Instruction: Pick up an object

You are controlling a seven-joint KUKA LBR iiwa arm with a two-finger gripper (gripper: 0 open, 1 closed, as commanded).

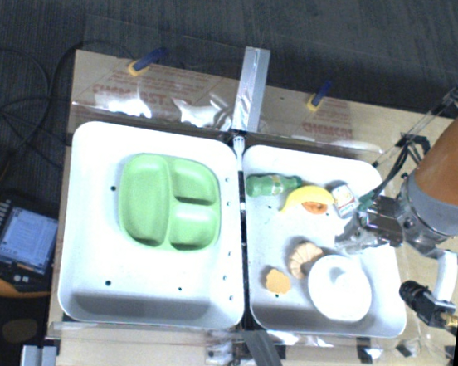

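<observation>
Risk, judged from this view: the right bin (pixel 387 320) is crowded, so a descent here could land on an edge, between two items, or on the bin's wall and close on nothing. The white bowl (pixel 339 288), the largest item in that bin, looks smooth and rounded (likely too wide to pinch anywhere but at the rim) and could skid away. The smaller pieces may simply get nudged aside.

The left bin (pixel 84 201) holds a green divided tray (pixel 170 200), well apart from the arm (pixel 451 178).

The gripper (pixel 363 234) sits over the right bin's far-right part; whether the claw is spread or pressed together cannot be told from here, as it reads as a blur of metal. Nothing is visibly held.

Candidates, large to small: white bowl just below the claw, nearly beneath it; yellow fruit (pixel 309 200) near, to its upper left; green bottle (pixel 270 185) beyond that, by the divider; tan pastry-like piece (pixel 304 257) beside the bowl; orange piece (pixel 277 281) lower left; a small white item (pixel 342 199) just beside the claw.
</observation>
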